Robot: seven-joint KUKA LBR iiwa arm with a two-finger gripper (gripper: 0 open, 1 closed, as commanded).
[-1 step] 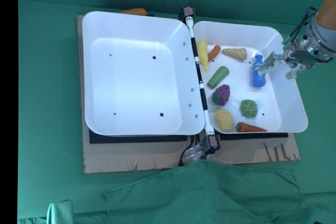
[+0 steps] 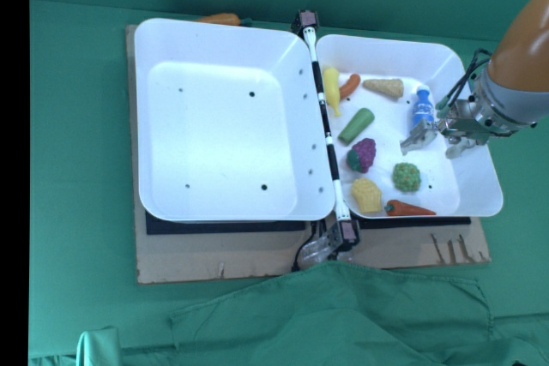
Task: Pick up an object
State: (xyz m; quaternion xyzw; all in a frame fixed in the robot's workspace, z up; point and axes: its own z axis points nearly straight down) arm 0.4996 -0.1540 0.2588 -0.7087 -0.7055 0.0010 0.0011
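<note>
The right bin (image 2: 480, 184) holds several toy foods: a yellow corn (image 2: 331, 88), a small orange carrot (image 2: 349, 85), a tan cone (image 2: 384, 87), a blue bottle (image 2: 422, 108), a green cucumber (image 2: 356, 125), purple grapes (image 2: 363, 154), green broccoli (image 2: 407, 177), a yellow corn cob (image 2: 366, 195) and an orange carrot (image 2: 409, 208). My gripper (image 2: 438, 142) hangs over the right side of this bin, just right of and below the blue bottle. Its fingers (image 2: 418, 141) are spread, with nothing between them.
The left bin (image 2: 171, 56) lies beside the right one, with a black-and-white divider rod (image 2: 323, 120) between them. An orange object (image 2: 220, 18) lies behind the left bin's far rim. Rumpled green cloth (image 2: 343, 313) covers the front.
</note>
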